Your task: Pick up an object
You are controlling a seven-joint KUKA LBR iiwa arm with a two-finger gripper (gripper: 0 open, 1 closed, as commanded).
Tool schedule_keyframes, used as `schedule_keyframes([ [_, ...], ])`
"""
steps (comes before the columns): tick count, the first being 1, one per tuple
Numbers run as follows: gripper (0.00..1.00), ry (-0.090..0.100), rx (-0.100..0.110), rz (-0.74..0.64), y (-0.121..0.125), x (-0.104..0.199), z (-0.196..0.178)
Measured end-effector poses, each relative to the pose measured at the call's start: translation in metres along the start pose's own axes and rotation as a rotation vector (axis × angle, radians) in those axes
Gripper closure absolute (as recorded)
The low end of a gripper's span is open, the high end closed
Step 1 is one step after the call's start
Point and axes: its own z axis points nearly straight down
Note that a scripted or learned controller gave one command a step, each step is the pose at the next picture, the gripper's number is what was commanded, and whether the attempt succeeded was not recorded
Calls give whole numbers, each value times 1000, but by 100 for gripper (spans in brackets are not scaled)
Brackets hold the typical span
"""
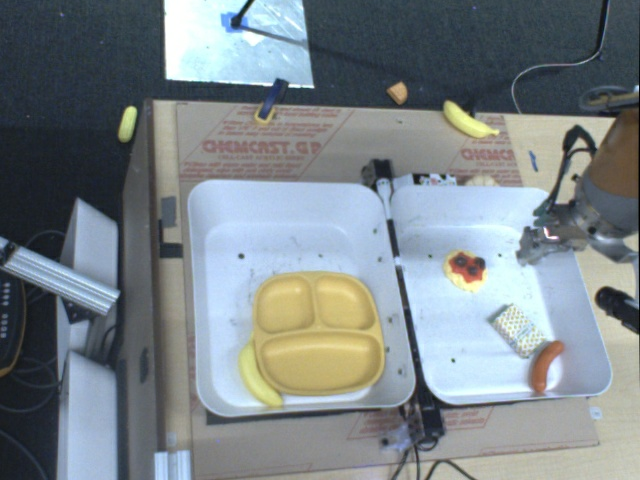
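Two shallow white bins sit side by side on the desk [330,133], a brown board printed with red lettering; the left bin [215,268] holds a yellow divided plate [318,331] with three compartments, and a toy banana [256,378] lies curved against the plate's lower left edge, touching it; the right bin [575,298] holds three small things, well apart from the plate; a small round yellow toy topped with red and dark bits [466,269], perhaps a pizza or tart, lies near the bin's middle; a speckled white block [518,328] lies lower and to the right of it, tilted; a toy sausage [545,365], orange-red, lies just beside the block near the bin's lower right corner. The grey arm reaches in from the right, and its gripper [540,238] hangs over the upper right part of the right bin, near the round yellow toy but apart from it; nothing shows between the jaws, and whether they stand wide or narrow I cannot tell. Beyond the bins, a second toy banana [468,119] rests at the desk's far edge; a small orange piece [398,92] and a small yellow item [127,123] lie on the dark floor, beside a shiny sheet [238,28].
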Motion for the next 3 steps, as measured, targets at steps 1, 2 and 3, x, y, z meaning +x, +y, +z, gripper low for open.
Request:
schedule_keyframes([
  [1,100,0,3,0,-37,-30,-2],
  [2,100,1,1,0,-46,-30,-27],
  [3,100,2,4,0,-77,-30,10],
])
